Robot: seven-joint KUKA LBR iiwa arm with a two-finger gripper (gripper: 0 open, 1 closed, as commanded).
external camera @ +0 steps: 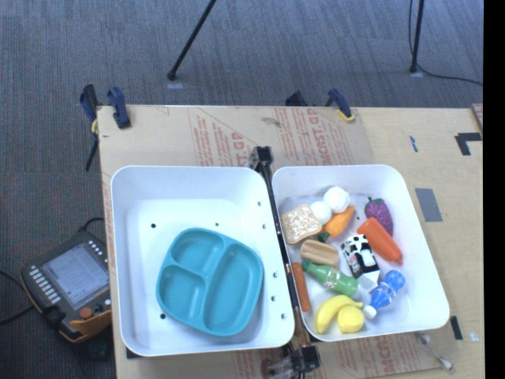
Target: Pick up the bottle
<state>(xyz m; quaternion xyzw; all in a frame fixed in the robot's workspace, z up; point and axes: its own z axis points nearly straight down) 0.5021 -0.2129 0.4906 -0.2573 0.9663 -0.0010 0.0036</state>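
In the right bin (426, 290), nearest the front wall, a banana (333, 310) is lying just ahead of the green bottle (330, 275). The bottle is resting on its side, pressing against a red stick (301, 287) on one flank and a bun (319, 251) behind. A clean pick is probably calling for a straight descent, closing across the bottle's narrow body. Toys are crowding it; open room is lying farther back, near the rear wall. Whether the claw is open or closed, I cannot tell.

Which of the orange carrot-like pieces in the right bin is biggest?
The carrot by the bin's right side, below the purple piece. It is longer and thicker than the small carrot under the white balls.
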